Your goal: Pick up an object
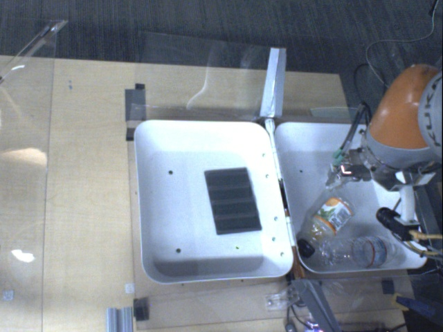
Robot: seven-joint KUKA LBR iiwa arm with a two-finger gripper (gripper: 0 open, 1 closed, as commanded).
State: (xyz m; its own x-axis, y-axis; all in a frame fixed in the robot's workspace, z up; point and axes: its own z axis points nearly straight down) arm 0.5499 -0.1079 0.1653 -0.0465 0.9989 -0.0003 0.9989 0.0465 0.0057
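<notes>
A clear bottle (333, 216) with an unreadable orange-green label lies near the right bin's (304, 159) front edge, just below the jaws (344, 171); their opening cannot be told.

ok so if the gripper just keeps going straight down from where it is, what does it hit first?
Likely the bare floor of the right bin: the gripper hangs just up and right of the clear bottle. Depth is unclear, so it might clip the bottle.
</notes>
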